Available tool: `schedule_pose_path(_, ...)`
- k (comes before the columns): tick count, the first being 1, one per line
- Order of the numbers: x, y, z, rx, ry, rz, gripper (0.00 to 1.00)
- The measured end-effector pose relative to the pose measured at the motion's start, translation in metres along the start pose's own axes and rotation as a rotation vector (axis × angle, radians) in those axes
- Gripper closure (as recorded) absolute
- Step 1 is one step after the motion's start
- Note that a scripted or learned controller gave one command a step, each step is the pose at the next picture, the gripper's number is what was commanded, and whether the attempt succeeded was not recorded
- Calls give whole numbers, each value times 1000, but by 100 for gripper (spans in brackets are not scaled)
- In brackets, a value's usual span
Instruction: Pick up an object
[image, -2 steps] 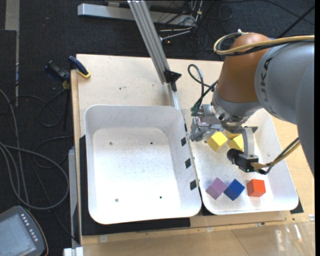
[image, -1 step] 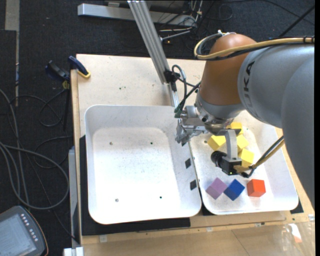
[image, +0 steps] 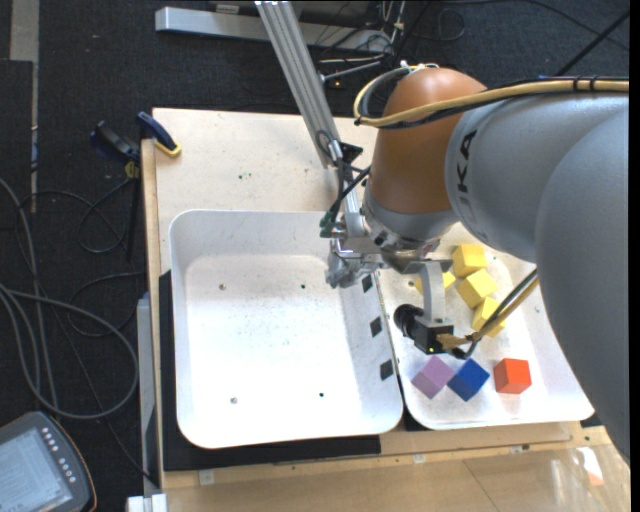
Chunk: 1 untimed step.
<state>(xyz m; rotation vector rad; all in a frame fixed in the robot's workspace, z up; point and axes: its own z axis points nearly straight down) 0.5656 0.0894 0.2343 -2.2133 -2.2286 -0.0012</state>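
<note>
- The gripper (image: 347, 262) hung low over the seam between the left bin (image: 250, 340) and the right bin (image: 548, 398), both on the table (image: 240, 160).
- Whether its grip was spread or closed could not be told.
- Three yellow blocks (image: 477, 288) lay clustered in the right bin, partly under the arm.
- A purple block (image: 433, 376), blue block (image: 468, 379) and red block (image: 512, 375) sat in a row near that bin's front edge.

Smooth, faintly glossy plastic is seen in the shallow white left bin (image: 260, 340), matt faces on the blue cube (image: 468, 379).
</note>
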Motion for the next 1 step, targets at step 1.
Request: schedule_pose_path(1,-2,0,0,0,-1,4,0)
